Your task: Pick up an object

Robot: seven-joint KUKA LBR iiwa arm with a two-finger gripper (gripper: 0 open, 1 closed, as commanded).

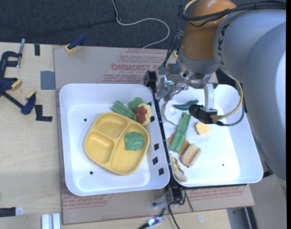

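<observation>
Where the bench edge lies nearest the camera, the two white bins sit side by side, the left bin (71,175) and the right bin (240,168) meeting along a shared rim. At the near end of the right bin a small pale item (177,170) rests against that rim; just beyond it lies a tan block (191,155), then a long green stick (182,131) set at a slant, with a small orange piece (172,139) beside its lower end and a yellow chunk (202,128) to its right. In the left bin a yellow divided plate (109,149) carries a green leafy piece (135,140) in one compartment; at the plate's far edge lie green stalks (122,109) and a red-and-yellow item (142,112).

Farther back, the grey arm (259,46) enters from the right, its orange band (207,18) above the wrist, bent downward over the far-left part of the right bin. The gripper (170,90) hangs close to the shared rim — whether it is spread or closed cannot be told, as the wrist hardware masks it. A dark green piece (185,105) lies just beside it, with no visible grasp.
</observation>
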